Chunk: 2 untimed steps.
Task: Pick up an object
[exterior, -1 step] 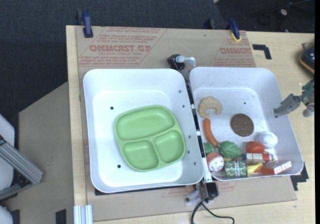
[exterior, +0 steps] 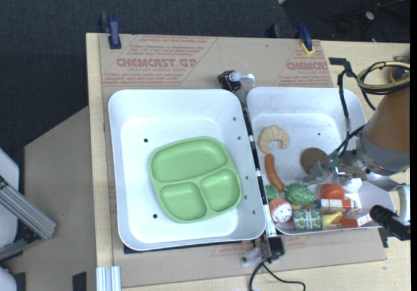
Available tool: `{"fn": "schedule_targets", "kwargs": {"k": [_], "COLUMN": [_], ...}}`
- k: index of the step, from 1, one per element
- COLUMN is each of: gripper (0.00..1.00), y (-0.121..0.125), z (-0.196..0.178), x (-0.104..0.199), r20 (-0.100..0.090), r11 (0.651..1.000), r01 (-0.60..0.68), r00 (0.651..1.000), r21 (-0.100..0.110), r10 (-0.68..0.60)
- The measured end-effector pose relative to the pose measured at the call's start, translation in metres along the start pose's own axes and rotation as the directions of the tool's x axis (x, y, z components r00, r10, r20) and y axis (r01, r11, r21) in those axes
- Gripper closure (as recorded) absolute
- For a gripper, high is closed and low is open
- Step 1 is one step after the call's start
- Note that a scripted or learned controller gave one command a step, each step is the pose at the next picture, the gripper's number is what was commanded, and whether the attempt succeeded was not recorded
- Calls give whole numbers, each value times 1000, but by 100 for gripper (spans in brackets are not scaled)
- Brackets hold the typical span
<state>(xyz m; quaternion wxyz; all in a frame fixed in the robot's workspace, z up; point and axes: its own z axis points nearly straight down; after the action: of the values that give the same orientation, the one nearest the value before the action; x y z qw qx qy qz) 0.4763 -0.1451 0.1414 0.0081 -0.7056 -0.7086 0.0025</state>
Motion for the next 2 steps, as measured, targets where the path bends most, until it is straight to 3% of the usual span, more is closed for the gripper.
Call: {"fn": "schedule_targets", "kwargs": {"k": [1, 2], "gripper": [0, 100], "y": [65, 65], "z": [57, 41], "x": [8, 5], "r20": [12, 17], "r11": [1000, 1000], "r01": [-1, -5], "r00": [1000, 1000], "r21": [-21, -31], "r10": [1, 6]}}
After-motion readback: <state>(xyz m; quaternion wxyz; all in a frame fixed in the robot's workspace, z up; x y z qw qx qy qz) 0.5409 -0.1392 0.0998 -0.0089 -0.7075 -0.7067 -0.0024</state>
